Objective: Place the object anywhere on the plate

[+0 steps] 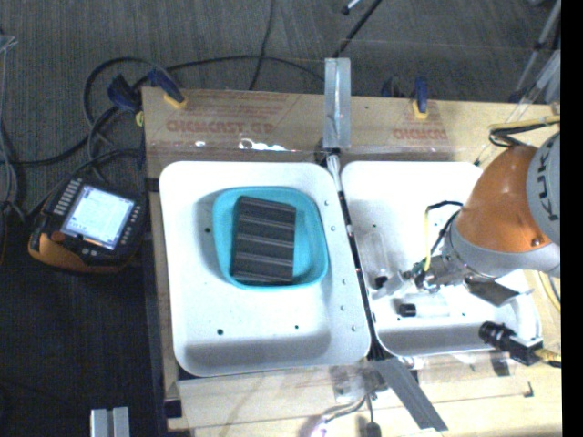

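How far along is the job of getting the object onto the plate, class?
Done, it seems: the dark ribbed block already lies on the teal plate in the left bin. In hand: nothing visible; the hand sits low in the right bin. Left: probably only retracting the arm.

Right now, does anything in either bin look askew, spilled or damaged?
Nothing stands out. The dark ribbed block lies flat on the blue plate in the left bin, only slightly turned. The gripper is low in the right bin. No spill or damage shows.
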{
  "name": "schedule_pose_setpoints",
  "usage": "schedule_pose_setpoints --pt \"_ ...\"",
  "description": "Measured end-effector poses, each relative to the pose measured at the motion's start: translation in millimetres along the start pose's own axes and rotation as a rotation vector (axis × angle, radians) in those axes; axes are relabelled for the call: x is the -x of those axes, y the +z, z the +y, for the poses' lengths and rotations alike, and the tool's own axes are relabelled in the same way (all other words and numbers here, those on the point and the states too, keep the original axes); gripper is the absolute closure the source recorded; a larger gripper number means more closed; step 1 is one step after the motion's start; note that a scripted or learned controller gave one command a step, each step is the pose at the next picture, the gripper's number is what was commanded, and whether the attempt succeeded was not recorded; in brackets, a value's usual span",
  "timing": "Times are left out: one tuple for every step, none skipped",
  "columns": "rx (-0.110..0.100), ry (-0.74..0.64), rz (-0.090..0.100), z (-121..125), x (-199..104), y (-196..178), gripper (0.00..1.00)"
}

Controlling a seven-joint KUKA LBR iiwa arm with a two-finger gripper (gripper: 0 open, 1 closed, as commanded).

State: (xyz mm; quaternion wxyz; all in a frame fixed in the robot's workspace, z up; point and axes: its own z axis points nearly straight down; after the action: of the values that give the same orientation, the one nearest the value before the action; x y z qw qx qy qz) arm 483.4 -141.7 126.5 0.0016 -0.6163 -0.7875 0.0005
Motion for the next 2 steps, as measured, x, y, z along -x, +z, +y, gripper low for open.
schedule_pose_setpoints --pt "0.001 -0.229 -0.003 -14 56 -50 0.0" --pt "0.007 -0.24 -0.007 -8 40 30 0.0"
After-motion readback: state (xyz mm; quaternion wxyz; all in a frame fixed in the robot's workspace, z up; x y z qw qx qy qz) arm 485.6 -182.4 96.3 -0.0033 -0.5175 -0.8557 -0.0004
